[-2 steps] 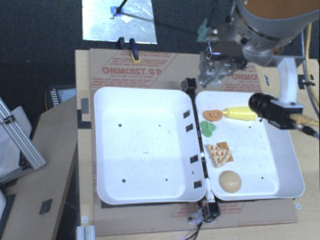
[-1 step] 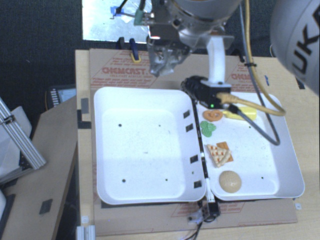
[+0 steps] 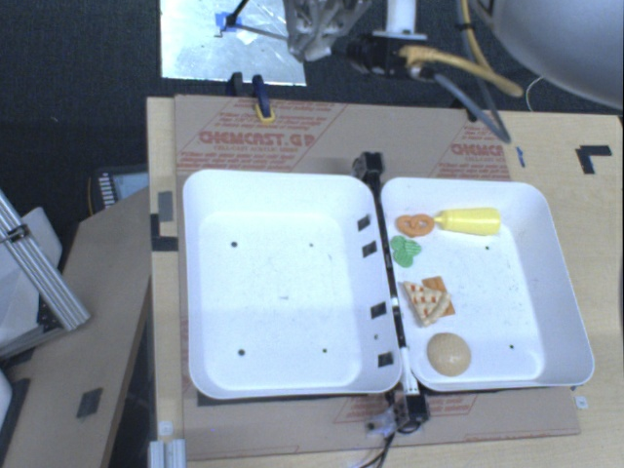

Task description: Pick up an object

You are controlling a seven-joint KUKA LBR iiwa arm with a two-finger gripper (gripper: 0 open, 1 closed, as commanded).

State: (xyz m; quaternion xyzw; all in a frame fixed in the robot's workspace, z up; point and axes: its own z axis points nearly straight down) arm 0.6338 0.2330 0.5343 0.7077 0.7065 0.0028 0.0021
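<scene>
The right bin (image 3: 546,291) holds several small items. A yellow bottle (image 3: 470,221) lies on its side near the far edge, with an orange ring-shaped piece (image 3: 415,224) just left of it. A green leafy piece (image 3: 406,252) sits against the bin's left wall. A tan waffle-like square (image 3: 428,300) lies below it, and a round beige bun (image 3: 448,353) rests near the front corner. My gripper (image 3: 314,45) hangs high beyond the bins' far side, over the bench's back edge, well away from every item and holding nothing that I can see.
The left bin (image 3: 273,281) stands beside the right one, with a black hinge strip (image 3: 382,271) between them. A blue and yellow clamp (image 3: 261,100) sits on the cardboard behind. A silver sheet (image 3: 214,27) lies at the far left. Yellow and grey cables (image 3: 458,66) trail from the arm.
</scene>
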